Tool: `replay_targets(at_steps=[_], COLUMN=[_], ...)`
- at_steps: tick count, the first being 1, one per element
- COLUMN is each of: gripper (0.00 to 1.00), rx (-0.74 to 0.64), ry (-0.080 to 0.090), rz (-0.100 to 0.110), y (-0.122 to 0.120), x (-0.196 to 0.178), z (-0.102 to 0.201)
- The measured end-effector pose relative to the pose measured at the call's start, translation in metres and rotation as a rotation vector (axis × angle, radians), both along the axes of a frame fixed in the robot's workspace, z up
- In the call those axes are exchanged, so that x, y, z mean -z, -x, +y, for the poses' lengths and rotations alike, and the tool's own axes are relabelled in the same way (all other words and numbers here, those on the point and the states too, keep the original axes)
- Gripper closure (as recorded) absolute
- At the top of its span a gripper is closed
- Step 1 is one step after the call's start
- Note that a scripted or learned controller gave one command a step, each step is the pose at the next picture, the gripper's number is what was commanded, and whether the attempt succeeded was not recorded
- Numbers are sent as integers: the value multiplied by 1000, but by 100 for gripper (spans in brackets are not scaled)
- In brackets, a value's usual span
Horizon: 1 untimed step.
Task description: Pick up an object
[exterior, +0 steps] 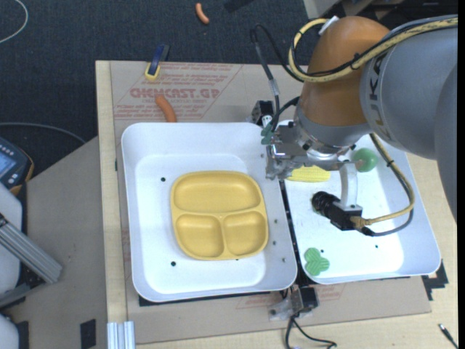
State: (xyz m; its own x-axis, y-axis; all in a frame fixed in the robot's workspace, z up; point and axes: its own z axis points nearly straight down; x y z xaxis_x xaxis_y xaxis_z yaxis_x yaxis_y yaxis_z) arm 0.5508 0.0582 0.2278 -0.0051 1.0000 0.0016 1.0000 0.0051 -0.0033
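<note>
Two white bins are sitting side by side. Nearest, a green toy (316,262) is lying in the right bin's (407,253) near corner, and a yellow tray (218,214) is filling the left bin (142,195). Farther back, the hand (275,167) is hanging over the dividing walls just beside a corn cob (309,173); whether it is spread or pressed together cannot be told. A green ball (365,160) is lying just beyond.

There are two white bins, one (145,166) beside the other (407,231). There is one yellow divided tray (218,214), one corn cob (311,174), two green toys (365,160) (317,262), two orange pieces (166,108) (202,12) and one clip (155,62).
</note>
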Motion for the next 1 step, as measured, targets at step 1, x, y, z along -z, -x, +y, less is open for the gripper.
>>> replay_targets(at_steps=[1], gripper=[100], rx=[7], ry=[2], rz=[1], y=[14], x=[6], z=[-16])
